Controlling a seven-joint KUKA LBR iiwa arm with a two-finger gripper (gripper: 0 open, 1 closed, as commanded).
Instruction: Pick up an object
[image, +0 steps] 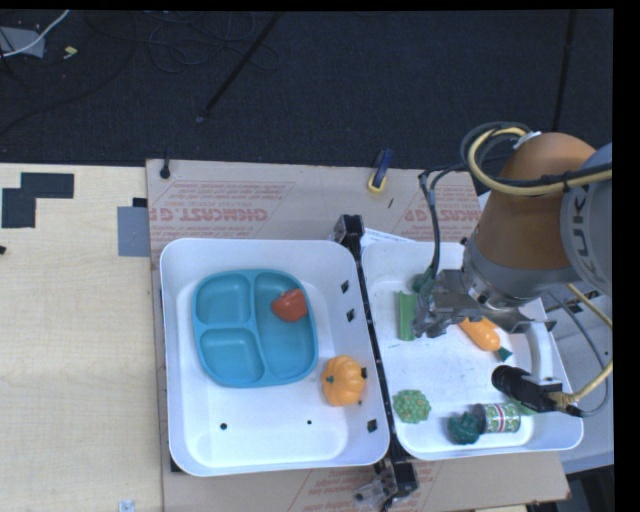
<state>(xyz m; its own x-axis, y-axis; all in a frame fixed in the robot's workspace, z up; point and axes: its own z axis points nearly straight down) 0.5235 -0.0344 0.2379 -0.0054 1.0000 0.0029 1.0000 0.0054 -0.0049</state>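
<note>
Reaching in from the right and hanging low over the right bin (450, 375), with the gripper (432, 318) just beside a green block (405, 315) near that bin's left wall. Cannot tell the gripper's opening, nor make out anything held: too dark and too mixed up with the wrist to read from above.

Judging by closeness, probably going for the green block, lying lengthwise along the wall between the bins and apart from the other things. Likely stiff and light, toy-like, with flat long sides. Best taken across the narrow width, at mid-length, to avoid tipping on the lift. Little room on the wall side, so some risk of shoving it against the wall instead of closing round it.

On the gripper's other side, an orange carrot-shaped toy (481, 333), partly tucked under the wrist. Smooth and tapered by the look, so apt to squirt out if pinched near the tip; better held at the thick end.

Toward the front of the same bin, a knobbly green ball (411, 405) and, near it, a small bottle (497, 419) lying on its side with its dark cap toward the ball. Round, and likely to roll if nudged.

Over in the left bin (260, 430), a blue divided plate (235, 345) with a red toy (290, 305) in its upper right compartment, and an orange pumpkin-like toy (343, 381) off the plate, close to the bin's right wall.
</note>
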